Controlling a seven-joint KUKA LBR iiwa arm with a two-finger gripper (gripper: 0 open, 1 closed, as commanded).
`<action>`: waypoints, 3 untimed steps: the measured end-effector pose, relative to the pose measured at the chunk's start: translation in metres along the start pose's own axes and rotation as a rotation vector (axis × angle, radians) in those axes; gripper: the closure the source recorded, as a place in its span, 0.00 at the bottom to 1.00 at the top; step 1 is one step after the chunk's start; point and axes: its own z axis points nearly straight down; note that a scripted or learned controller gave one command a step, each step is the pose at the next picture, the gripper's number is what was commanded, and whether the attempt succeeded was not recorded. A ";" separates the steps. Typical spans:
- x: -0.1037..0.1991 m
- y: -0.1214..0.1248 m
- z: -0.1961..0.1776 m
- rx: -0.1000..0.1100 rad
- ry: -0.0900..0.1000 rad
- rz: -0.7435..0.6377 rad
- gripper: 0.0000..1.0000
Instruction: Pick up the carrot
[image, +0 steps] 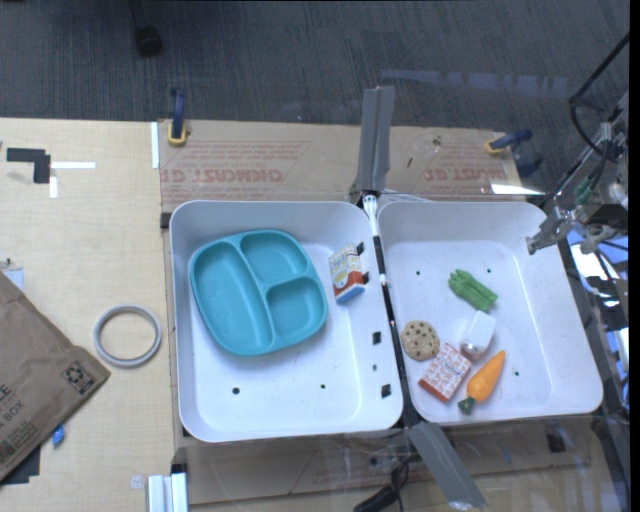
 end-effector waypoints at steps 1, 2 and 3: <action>0.015 -0.046 0.087 0.000 0.000 0.043 0.00; 0.017 -0.096 0.151 0.005 0.008 0.308 0.00; 0.054 -0.107 0.151 0.002 0.002 0.424 0.00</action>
